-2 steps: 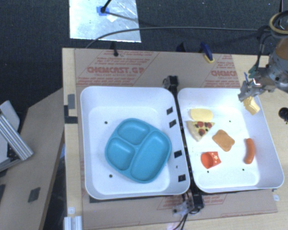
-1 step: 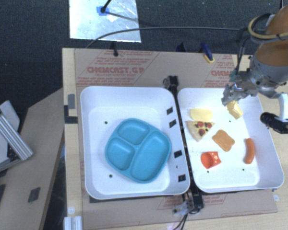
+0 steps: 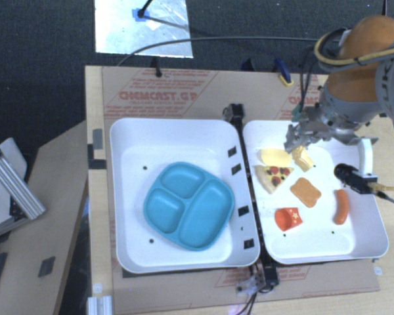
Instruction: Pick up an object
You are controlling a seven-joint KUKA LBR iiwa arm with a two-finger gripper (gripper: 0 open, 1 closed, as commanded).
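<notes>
Fingers: the fingers [image 3: 295,140] point down into the right-hand shallow white bin [image 3: 379,236]. At this slant it cannot be told whether they are spread or closed, and nothing is seen held between them.
Arm: the grey arm with the orange band [image 3: 371,44] reaches in from the right, its wrist above the bin's far part.
Nearest thing: a small pale yellow block [image 3: 304,159] lies just below the fingertips. Whether they touch it cannot be told.
Other candidates: a pale yellow rounded wedge [image 3: 274,157] lies just beside the block. A toy pizza slice with red dots [image 3: 273,176], a brown toast-shaped piece [image 3: 306,191], a red chunk [image 3: 288,218] and an orange-red sausage [image 3: 341,207] lie nearer the camera, each apart from the others.
Step in hand: probably the approach or descent onto the block. No pick is confirmed.
Next move: likely a straight settle over the block, a close on it alone, then a straight lift. The wedge is close enough to be nudged or caught along with it.
Left bin: the left-hand white bin [image 3: 120,176] holds a blue three-compartment plastic plate [image 3: 189,205], well apart from the arm.
Surface: both bins sit on a bench covered in brown red-printed board [image 3: 164,94].
Room: dark carpet lies beyond the bench, with a square of silver foil [image 3: 141,18] on it.
</notes>
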